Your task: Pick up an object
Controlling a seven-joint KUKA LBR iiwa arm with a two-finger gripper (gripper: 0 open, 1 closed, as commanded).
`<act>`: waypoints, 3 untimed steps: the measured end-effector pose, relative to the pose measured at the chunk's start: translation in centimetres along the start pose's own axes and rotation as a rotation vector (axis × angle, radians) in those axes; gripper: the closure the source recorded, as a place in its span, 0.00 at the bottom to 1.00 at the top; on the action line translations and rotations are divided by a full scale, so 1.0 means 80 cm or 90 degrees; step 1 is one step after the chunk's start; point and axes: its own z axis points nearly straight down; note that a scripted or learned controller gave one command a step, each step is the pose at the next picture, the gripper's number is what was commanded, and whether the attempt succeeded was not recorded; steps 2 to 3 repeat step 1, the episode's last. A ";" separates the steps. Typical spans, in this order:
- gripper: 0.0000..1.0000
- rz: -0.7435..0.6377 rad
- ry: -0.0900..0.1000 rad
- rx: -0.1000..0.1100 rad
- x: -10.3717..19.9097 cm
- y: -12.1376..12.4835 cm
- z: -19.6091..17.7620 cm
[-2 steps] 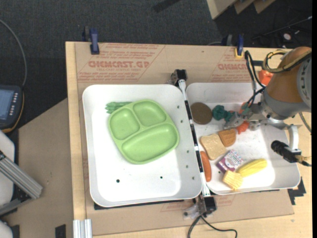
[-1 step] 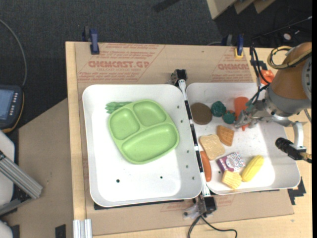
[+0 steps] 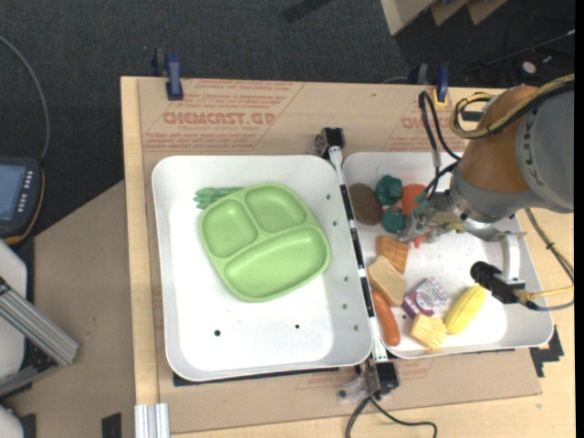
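The right bin (image 3: 511, 336) holds several toy foods: a brown potato-like piece (image 3: 366, 203), dark green pieces (image 3: 391, 190), an orange cracker (image 3: 393, 252), a tan bread slice (image 3: 387, 281), a red sausage (image 3: 386, 318), a purple wrapped item (image 3: 427, 296) and a yellow corn cob (image 3: 464, 308). My gripper (image 3: 422, 222) is low in the back of the right bin, just right of the green pieces and above the cracker. Its fingers are hidden among the items and the wrist.
The left bin (image 3: 182, 318) carries a light green divided plate (image 3: 265, 240) with a green leafy piece (image 3: 212, 196) at its upper left edge. A black clamp (image 3: 330, 140) sits between the bins at the back. Cables run along the right side of the bench.
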 end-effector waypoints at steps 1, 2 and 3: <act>1.00 -0.001 0.002 -0.001 0.046 -0.023 -0.129; 1.00 -0.001 0.002 -0.001 0.046 -0.023 -0.129; 1.00 -0.001 0.002 -0.001 0.046 -0.023 -0.129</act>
